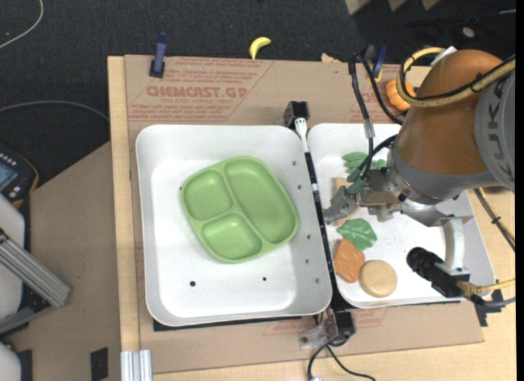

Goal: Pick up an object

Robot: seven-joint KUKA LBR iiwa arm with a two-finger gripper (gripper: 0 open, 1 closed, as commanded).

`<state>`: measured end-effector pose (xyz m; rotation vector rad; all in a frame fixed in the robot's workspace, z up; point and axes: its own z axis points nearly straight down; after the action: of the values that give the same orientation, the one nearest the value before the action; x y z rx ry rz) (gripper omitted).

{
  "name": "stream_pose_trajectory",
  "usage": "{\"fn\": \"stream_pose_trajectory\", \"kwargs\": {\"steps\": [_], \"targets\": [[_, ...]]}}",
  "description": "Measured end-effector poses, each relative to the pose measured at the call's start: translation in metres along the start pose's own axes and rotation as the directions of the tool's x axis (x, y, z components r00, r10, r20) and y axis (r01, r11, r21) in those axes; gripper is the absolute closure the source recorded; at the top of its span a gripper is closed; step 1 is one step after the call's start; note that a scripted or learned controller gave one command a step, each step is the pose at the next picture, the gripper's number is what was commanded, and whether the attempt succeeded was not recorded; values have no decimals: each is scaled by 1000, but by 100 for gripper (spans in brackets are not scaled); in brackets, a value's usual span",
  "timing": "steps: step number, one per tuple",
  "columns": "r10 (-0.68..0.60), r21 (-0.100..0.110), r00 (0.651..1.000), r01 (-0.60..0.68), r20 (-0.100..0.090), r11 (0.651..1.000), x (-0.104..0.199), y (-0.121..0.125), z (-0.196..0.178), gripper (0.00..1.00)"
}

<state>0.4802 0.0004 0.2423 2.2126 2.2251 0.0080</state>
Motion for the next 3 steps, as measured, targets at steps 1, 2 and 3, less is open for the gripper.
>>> {"fn": "stream_pose_trajectory", "kwargs": {"steps": [1, 2, 3], "targets": [[4, 3, 1000, -4, 1, 1000, -2, 0, -7, 100], [1, 1, 1000, -1, 2, 1000, 34, 86, 61, 100], [0, 12, 1000, 0, -2, 1000, 86, 44, 58, 100]]}}
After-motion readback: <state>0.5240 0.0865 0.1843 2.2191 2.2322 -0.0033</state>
